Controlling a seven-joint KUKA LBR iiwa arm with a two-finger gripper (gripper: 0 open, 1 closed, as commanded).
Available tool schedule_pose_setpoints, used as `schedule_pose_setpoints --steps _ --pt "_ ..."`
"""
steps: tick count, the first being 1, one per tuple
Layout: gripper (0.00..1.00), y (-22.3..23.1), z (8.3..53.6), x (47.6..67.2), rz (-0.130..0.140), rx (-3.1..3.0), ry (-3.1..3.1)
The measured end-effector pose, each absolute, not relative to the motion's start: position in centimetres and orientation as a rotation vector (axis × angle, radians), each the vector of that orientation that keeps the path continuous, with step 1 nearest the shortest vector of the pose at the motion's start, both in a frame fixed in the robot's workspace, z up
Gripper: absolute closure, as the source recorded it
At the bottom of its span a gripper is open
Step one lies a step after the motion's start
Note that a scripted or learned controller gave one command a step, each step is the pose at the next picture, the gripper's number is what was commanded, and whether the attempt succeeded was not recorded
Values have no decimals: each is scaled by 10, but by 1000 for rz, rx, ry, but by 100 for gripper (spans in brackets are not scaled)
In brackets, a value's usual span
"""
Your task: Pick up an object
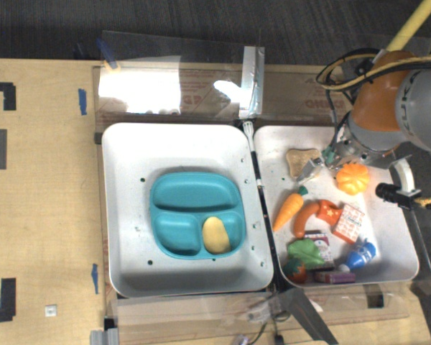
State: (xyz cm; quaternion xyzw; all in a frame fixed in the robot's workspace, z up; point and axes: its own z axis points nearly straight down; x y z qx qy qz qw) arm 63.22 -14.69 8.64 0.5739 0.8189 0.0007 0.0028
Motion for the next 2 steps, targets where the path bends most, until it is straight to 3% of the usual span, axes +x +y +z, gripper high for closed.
schedule_pose_setpoints --steps 1,2 --pt "100 -147 100 635 9 1795 2562" --pt "100 -147 111 636 13 1793 2557"
